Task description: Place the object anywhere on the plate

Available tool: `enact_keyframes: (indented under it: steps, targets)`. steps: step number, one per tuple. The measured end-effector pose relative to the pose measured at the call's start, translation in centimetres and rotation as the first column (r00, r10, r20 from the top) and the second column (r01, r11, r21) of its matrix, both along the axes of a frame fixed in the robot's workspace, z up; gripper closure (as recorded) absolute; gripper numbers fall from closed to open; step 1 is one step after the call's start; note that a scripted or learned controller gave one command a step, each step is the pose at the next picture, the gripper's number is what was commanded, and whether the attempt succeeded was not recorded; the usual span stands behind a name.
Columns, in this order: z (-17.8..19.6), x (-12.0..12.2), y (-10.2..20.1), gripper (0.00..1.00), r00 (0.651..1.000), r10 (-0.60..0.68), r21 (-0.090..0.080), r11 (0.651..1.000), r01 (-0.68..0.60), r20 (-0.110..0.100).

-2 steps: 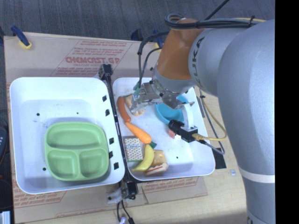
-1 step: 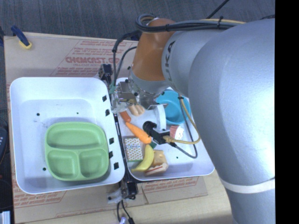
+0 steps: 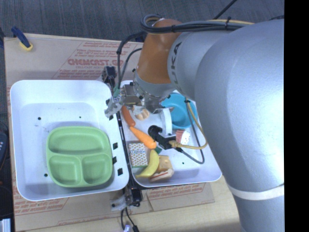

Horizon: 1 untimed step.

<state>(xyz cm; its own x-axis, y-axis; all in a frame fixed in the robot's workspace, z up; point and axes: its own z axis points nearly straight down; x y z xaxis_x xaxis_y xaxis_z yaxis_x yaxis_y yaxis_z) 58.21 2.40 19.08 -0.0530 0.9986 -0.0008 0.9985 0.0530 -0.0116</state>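
Two white bins, green plate [image 3: 77,157] in left one, gripper [image 3: 137,111] over carrot [image 3: 140,133], grip state unclear

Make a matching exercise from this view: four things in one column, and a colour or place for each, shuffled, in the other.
Things:
1. plate
2. carrot
3. banana
4. bowl

Colour or place:
A. blue, partly under the arm
B. green, in the left bin
C. yellow, near the right bin's front edge
D. orange, lying in the right bin's middle

Pairs: 1-B, 2-D, 3-C, 4-A
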Motion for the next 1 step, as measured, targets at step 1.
enact_keyframes:
  steps: [1]
  targets:
    - [0.00,0.00,0.00,0.00,1.000,0.000,0.000,1.000,0.000,0.000]
